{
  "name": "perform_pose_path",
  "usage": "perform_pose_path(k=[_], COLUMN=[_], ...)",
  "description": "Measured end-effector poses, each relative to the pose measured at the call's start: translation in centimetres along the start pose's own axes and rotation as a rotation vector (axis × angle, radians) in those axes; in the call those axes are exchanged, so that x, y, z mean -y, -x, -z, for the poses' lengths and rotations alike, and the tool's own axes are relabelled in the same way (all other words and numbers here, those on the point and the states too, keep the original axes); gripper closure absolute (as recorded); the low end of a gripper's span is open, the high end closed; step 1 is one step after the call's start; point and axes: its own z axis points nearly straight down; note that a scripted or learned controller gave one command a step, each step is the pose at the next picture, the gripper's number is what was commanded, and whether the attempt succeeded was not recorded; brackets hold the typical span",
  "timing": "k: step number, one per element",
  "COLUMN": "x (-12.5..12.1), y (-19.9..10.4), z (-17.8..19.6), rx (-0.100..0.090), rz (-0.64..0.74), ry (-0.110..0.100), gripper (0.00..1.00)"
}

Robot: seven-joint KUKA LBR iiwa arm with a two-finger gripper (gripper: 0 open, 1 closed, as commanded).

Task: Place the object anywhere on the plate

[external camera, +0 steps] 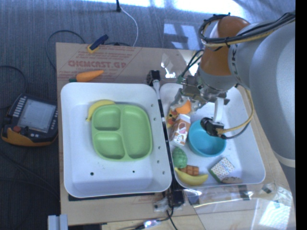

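The green plate (121, 131) at centre left looks like smooth matt plastic, the two white bins (72, 143) glossy plastic, the blue bowl (206, 139) at right shiny plastic, and the board (100, 63) beneath them perhaps matt cardboard.

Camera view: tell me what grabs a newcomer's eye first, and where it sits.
The green plate with three sections fills the left bin, a yellow banana tucked under its upper left corner. The grey arm with its orange band hangs over the right bin, where a blue bowl sits among small toy foods.
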Motion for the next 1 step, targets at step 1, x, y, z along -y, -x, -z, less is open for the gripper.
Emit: perform_pose_path(k=[1], x=[4.16], y=[-7.83], z=[1.69], rx=[-0.001], rz=[-0.094], ry=[0.000], gripper=[1.00])
